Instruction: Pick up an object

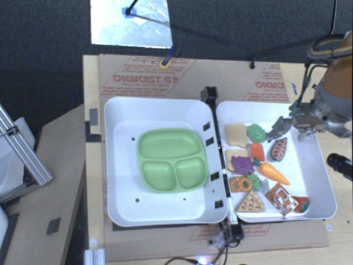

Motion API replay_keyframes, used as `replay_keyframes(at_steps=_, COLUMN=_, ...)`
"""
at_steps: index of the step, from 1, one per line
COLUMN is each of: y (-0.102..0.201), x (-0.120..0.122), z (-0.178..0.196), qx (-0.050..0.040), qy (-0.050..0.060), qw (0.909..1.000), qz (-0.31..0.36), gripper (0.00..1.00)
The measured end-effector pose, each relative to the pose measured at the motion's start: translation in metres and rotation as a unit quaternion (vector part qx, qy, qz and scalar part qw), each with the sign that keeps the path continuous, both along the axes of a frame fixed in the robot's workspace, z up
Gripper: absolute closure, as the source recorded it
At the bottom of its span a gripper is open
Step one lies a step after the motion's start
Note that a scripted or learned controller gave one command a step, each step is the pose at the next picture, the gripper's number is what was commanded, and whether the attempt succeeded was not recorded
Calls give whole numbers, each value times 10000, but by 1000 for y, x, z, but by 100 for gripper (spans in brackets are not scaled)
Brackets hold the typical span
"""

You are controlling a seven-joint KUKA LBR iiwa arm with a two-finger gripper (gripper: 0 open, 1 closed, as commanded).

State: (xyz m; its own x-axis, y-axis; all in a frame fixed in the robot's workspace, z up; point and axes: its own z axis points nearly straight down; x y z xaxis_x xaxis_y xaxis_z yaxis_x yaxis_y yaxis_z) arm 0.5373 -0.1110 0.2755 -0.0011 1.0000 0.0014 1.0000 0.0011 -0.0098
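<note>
Toy food [259, 173] is piled in the right bin [322, 175]; end effector [278, 128] is hovered above, seemingly open, nothing gripped.

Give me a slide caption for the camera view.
Tool hovers over toy food in the right bin; a green tray sits in the left bin.

On the left side of the frame a shallow white plastic bin [118, 148] holds a light green plastic tray with three compartments [172, 160]. The white bin on the right [317, 173] contains toy food: a beige bread slice [236, 134], a green leafy piece [256, 132], an orange carrot [274, 173], a purple piece [241, 163] and a pizza slice [251, 203]. The grey metal gripper [277, 130] hangs over this bin's upper part, near the green leafy piece.
</note>
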Motion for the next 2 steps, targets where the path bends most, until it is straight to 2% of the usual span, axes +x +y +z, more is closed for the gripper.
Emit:
replay_keyframes(at_steps=1, y=0, x=2, z=6, qx=-8, qy=-59, qw=10000, qz=13, gripper=0)
replay_keyframes(at_steps=2, y=4, x=6, z=-37, qx=-3, qy=-36, qw=10000, qz=4, gripper=0)
